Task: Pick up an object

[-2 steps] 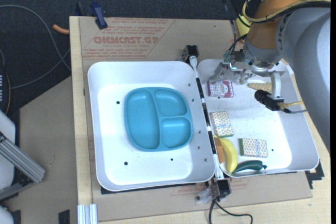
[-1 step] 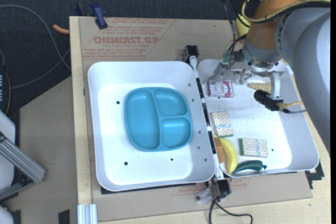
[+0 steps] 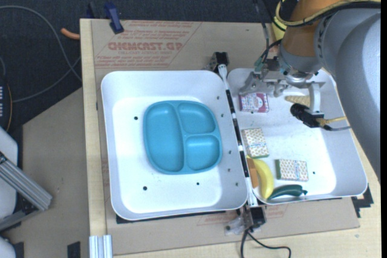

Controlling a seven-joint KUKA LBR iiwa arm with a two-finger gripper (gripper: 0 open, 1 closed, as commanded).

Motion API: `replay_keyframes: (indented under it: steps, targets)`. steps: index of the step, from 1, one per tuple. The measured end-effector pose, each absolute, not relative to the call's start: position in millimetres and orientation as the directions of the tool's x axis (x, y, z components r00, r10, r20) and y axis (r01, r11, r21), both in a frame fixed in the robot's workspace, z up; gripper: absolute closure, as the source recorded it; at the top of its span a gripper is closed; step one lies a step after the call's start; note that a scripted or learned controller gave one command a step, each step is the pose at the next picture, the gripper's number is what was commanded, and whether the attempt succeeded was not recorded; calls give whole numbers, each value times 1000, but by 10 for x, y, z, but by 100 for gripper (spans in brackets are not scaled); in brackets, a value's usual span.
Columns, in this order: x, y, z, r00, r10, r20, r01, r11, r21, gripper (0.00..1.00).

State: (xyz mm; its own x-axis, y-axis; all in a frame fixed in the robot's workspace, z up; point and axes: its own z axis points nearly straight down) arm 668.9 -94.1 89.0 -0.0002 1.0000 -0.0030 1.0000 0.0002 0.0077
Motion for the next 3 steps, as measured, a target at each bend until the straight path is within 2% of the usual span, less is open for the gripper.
replay_keyframes:
  steps: [1, 2, 3]
  targets:
    - [6642, -1058, 894, 0, 1000, 1, 1000, 0, 9, 0]
    - [6534, -967, 894, 0, 1000, -2, 1000, 0, 10, 0]
    - [6687, -944, 887, -1, 1000, -1, 1000, 1, 7, 0]
